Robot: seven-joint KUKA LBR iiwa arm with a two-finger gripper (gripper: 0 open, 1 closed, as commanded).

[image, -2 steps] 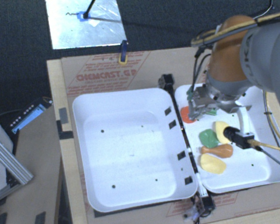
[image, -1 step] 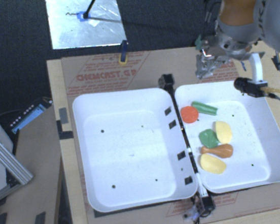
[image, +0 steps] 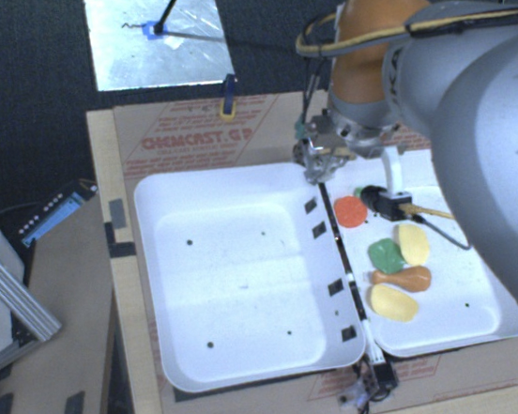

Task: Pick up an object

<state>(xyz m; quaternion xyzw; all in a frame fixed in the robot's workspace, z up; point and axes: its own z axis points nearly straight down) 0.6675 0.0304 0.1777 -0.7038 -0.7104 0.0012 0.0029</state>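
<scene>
Several small things lie in the right bin (image: 462, 312), close to the divider: a red-orange round piece (image: 350, 210), a green lump (image: 385, 254), a pale yellow piece (image: 415, 243), an orange carrot-like piece (image: 407, 278) and a yellow oval (image: 394, 303). My gripper (image: 315, 165) hangs at the far end of the divider between the two bins, a little up and left of the red-orange piece. It is small and partly blurred against the wrist. Nothing is seen held in it.
The left bin (image: 231, 281) adjoins the right one, both on a cardboard sheet (image: 193, 136). The bulky grey arm covers the right bin's right side. A foil sheet (image: 157, 35) lies at the back, and a metal frame (image: 10, 296) stands at the left.
</scene>
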